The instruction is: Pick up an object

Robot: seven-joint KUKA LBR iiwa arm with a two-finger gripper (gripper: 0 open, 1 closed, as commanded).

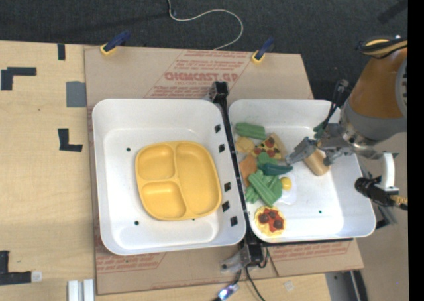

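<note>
A tan, bread-like piece sits in the right bin, right of centre in the frame — just beside the gripper. Whether its fingers are spread or closed on the piece, I cannot tell. Left of it lies a heap of toy food — a loose grasp could drop the piece there.
</note>
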